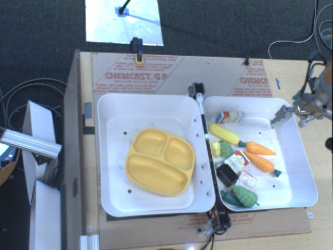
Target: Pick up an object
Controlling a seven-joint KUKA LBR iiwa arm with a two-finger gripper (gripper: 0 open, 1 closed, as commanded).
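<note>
Nearest the camera: a green bumpy toy vegetable point(244, 196) is seen at the front edge of the right bin point(302, 155).

The gripper point(291, 112) is positioned over the right bin's back right corner, above the rim. One grey finger point(279, 116) is angled down-left; nothing is seen between the fingers. Open or clenched cannot be told from this angle.

Objects are clustered in the right bin's left half, well apart from the gripper:
- a small carton point(229, 117) at the back
- a corn cob point(223, 134) just in front of it
- two carrots point(259, 155) side by side
- a black block point(227, 174) beside white packets point(241, 168)

In the left bin point(112, 139) a yellow divided plate point(158, 161) is laid flat, centred.
</note>
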